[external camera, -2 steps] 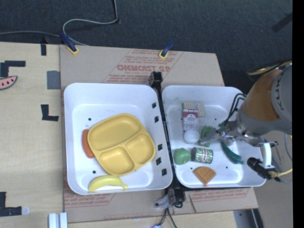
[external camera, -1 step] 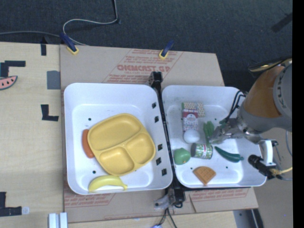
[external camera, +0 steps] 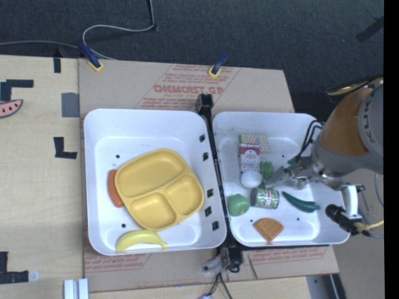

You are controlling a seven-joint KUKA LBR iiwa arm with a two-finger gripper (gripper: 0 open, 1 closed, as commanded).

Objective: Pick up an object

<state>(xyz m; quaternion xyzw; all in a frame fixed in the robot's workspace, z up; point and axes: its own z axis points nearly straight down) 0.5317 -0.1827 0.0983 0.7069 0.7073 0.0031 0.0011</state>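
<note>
Roughly mid-bin, gripper (external camera: 282, 174) hangs low over can (external camera: 267, 198) for a grab; grip state unclear.

bins (external camera: 100, 167): glossy white plastic | divided tray (external camera: 159, 189): smooth yellow plastic | bench sheet (external camera: 181, 89): matt brown cardboard

Yellow tray (external camera: 159, 189), green pepper (external camera: 300, 202), white bins (external camera: 100, 129).

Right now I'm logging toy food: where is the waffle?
The waffle lies in the right bin, near its front edge, just below the small can and right of the green apple.
</note>
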